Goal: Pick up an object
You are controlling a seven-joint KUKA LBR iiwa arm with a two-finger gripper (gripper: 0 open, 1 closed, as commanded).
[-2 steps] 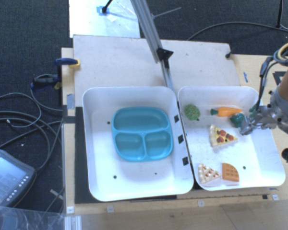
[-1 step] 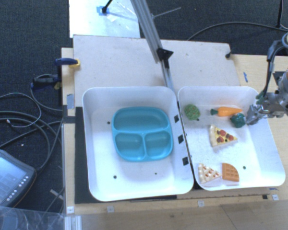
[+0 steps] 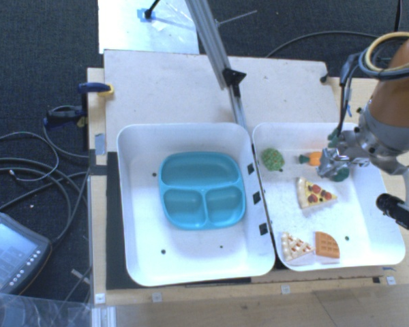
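The likeliest target is the small orange piece (image 3: pixel 315 159) in the upper part of the right bin (image 3: pixel 388 251), since the gripper (image 3: pixel 332 163) hangs just beside it, low over the bin floor with a dark green shape directly beneath it. Whether the claw is released or clenched cannot be told from this slant; the metal at the wrist end blurs into what lies under it, and nothing can be made out as gripped. To do this step well, the arm should probably settle on one item rather than straddle two: the orange piece and the green shape lie touching or nearly so, and a descent between them risks nudging both aside. Centring over the orange piece before descending and closing looks the safer course, then a straight lift. Counting outward in the right bin: one round green vegetable (image 3: pixel 273 159) near the dividing wall, two pizza slices, one with red toppings (image 3: pixel 314 194) in the middle and a paler one (image 3: pixel 295 246) toward the near edge, and one brown waffle-like square (image 3: pixel 327 245) just beside the paler slice. The left bin (image 3: pixel 140 251) holds one blue divided plate (image 3: pixel 202 189) with three compartments.
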